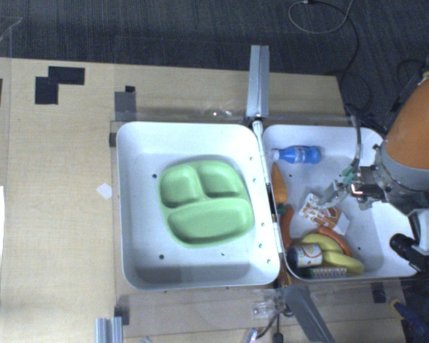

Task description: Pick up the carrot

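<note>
Wooden bench (50, 213) (black squares marked) — dark carpet (164, 13) behind, cable (329, 13) looping.

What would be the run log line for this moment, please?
carrot: left edge of right bin, not held | gripper: above bin middle, beside carrot | divided plate: left bin

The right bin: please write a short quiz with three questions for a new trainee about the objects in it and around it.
1. True or false: the carrot lies against the left wall of the right bin.
2. Which bin holds the green divided plate?
3. The blue bottle lies A) near the far wall, B) beside the banana, C) on the plate.

Key: 1 true; 2 the left bin; 3 A.
</note>
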